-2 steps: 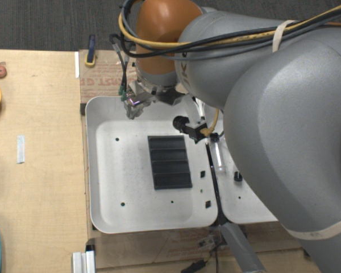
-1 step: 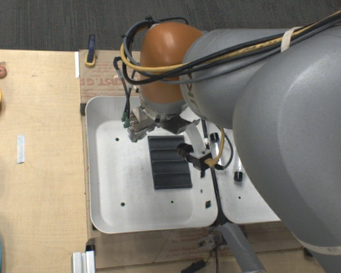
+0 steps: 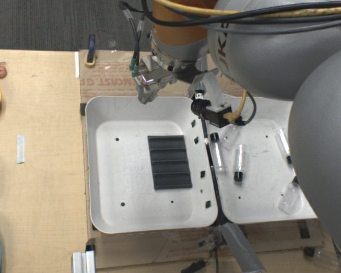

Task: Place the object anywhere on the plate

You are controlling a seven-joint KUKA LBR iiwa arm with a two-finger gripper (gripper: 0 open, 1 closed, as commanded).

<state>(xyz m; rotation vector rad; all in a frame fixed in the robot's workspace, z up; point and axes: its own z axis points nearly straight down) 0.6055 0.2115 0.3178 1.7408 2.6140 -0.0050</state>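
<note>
Above the rear rim of the left bin [image 3: 96, 152], your gripper [image 3: 149, 86] hangs; I cannot tell its state or any load. Clear tubes [image 3: 238, 162] lie in the right bin [image 3: 261, 209]. Confirm a grasp, then lower squarely over the black ribbed plate [image 3: 169, 162].

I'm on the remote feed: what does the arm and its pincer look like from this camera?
The arm is bulky, rounded and grey, with an orange band above the wrist. Yellow and black cables loop across it. The pincer is a small metallic grey assembly with thin wires and a green connector beside it.
</note>
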